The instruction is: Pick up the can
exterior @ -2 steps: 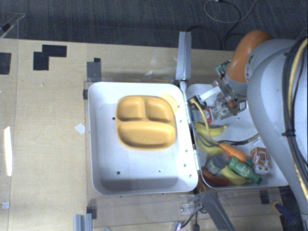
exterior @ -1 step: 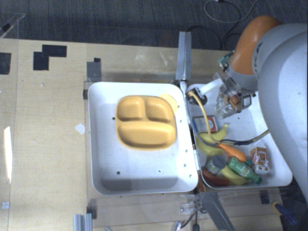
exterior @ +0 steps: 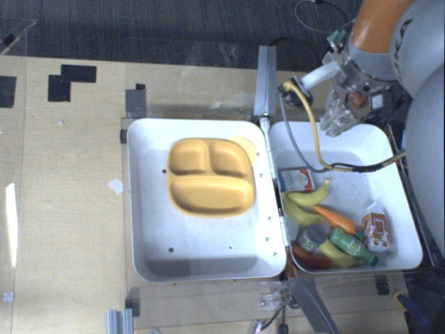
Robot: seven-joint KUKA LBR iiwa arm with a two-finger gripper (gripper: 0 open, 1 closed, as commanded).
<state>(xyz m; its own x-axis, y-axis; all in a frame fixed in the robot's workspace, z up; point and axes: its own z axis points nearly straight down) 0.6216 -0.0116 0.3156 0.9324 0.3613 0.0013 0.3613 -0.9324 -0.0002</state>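
Observation:
The can (exterior: 312,236) shows a grey round top and a dark body. It sits in the near part of the right bin (exterior: 368,148), wedged among a heap of toy food, with a banana just behind it and a green bottle to its right. My gripper (exterior: 338,119) hangs over the far end of the right bin, well away from the can and higher up. Nothing can be seen held in it.
Around the can lie two bananas (exterior: 306,202), a carrot (exterior: 336,219), a green bottle (exterior: 351,246), a red piece (exterior: 311,259) and two small cartons (exterior: 295,180) (exterior: 375,229). A yellow cable (exterior: 316,134) loops over the bin. The left bin (exterior: 149,242) holds a yellow divided tray (exterior: 211,175).

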